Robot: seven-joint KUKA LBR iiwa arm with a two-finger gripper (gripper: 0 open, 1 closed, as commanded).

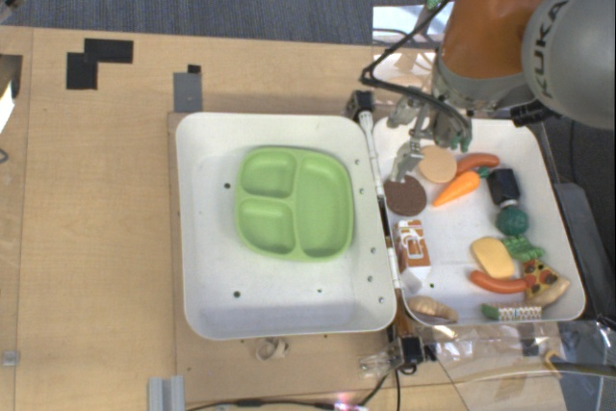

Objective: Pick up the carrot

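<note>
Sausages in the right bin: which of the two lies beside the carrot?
The far sausage, just behind the carrot; the near sausage lies toward the front edge, by the yellow piece.

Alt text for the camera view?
The tool hangs over the far-left corner of the right bin, near the carrot, which lies among other toy foods. The left bin holds a green divided plate.

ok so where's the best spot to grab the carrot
Grip the carrot at its thicker middle, from straight above, closing across its width. It lies flat on a slant, tapering to the lower left, and the tan disc sits close to its upper side.
</note>
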